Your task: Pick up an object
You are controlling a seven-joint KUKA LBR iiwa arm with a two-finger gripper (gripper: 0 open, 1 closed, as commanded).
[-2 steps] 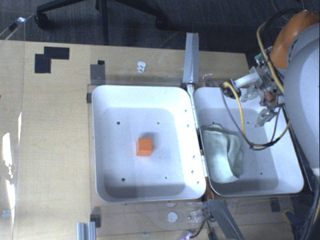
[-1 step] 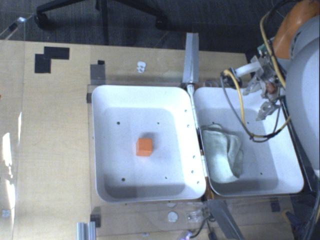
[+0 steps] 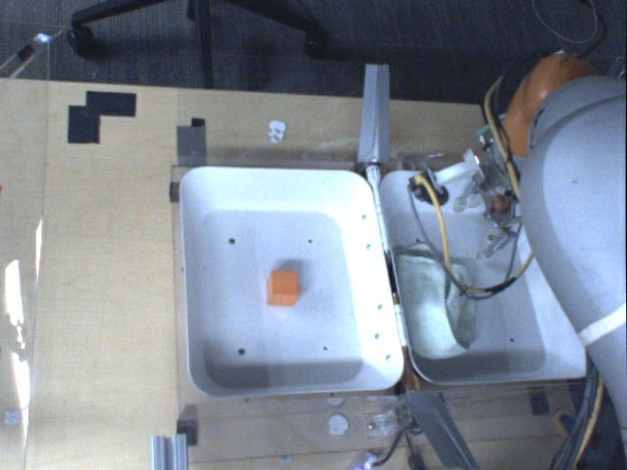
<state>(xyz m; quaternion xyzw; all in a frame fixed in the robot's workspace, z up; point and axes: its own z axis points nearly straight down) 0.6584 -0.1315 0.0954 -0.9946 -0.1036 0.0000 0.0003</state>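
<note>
A small orange cube (image 3: 283, 288) lies near the middle of the left white bin (image 3: 211, 262). In the right bin (image 3: 509, 346) a pale, soft, cloth-like object (image 3: 429, 297) rests against the left wall. My gripper (image 3: 493, 213) hangs over the back part of the right bin, up and to the right of the pale object and far from the cube. Yellow and black cables (image 3: 443, 238) loop in front of it. I see nothing held in it.
A metal divider post (image 3: 374, 116) stands at the back between the two bins. The grey arm (image 3: 578, 213) covers the right bin's right side. Black tape marks (image 3: 98, 114) sit on the bench at the far left. A chair base (image 3: 201, 8) stands beyond the bench.
</note>
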